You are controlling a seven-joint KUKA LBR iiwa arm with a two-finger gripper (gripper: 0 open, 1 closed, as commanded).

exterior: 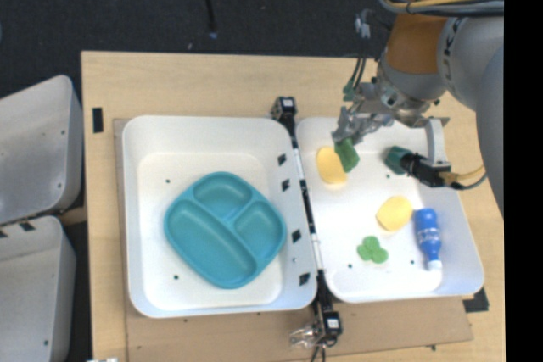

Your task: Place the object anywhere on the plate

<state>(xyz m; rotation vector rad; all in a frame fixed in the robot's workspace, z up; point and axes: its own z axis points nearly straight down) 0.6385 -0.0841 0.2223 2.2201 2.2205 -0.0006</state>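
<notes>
Tool [349,142] low over right bin, pinching green block [346,155] at tips; block just beside yellow piece [331,166]. Plate [224,229] well left of tool, in left bin, awaiting drop.

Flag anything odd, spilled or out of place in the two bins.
Nothing stands out. The teal plate lies flat in the left bin. In the right bin, two yellow pieces, a blue bottle and a small green piece lie loose, unspilled. The gripper has a green object at its tip.
</notes>
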